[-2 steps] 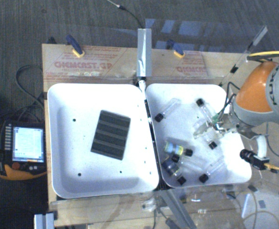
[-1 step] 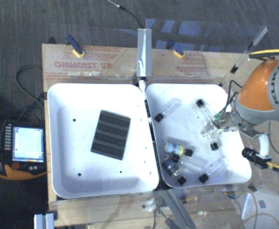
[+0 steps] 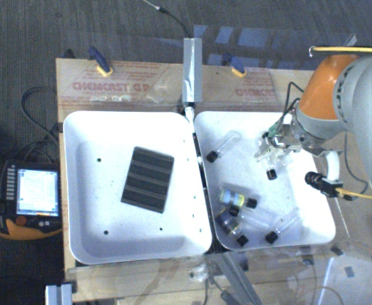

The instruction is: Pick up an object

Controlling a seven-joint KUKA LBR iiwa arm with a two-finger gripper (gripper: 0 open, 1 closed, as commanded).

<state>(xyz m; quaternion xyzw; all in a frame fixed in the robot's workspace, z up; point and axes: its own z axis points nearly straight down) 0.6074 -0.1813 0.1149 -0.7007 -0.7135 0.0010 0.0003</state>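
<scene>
My gripper hangs over the upper right part of the right bin, below the arm's orange band. Just under it is a small clear vial with a black cap; whether the gripper touches it is unclear. Another clear vial lies at the bin's upper left. Several more black-capped vials cluster along the bin's lower half, among them one with a yellowish label, a dark one and one at the lower right. A black ridged block lies flat in the left bin.
A metal post stands at the back between the two bins. Blue and yellow clamps hold the bench board's far edge. A teach pendant rests on the floor at the left. Cables hang from the arm's wrist over the right bin's right rim.
</scene>
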